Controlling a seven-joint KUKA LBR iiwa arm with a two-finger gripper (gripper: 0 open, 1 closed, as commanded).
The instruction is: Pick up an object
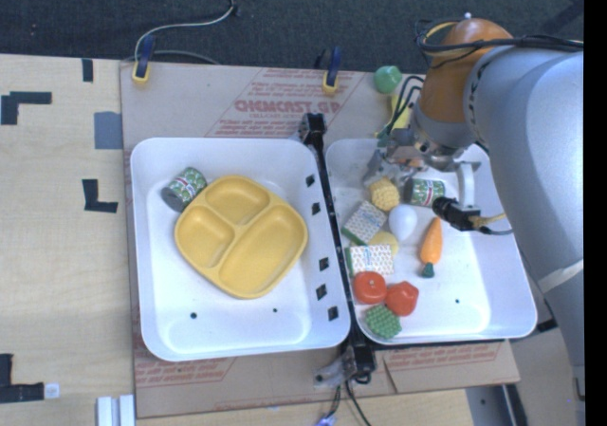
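Cardboard-topped bench: gripper (384,163), grip state unclear, hovers by corn (384,194); it looks light, hard, slick, so pinch its middle.

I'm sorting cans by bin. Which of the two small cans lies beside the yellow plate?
The green-labelled can in the left bin, touching the yellow divided plate. The other can lies in the right bin, among the toy food.

Your arm (531,130) enters from the right, its broad grey link filling that side of the view. The orange band (465,35) sits above the wrist, which bends downward toward the upper part of the right-hand area. Your gripper (403,157) points down and leftward; its tip is too cluttered to read.
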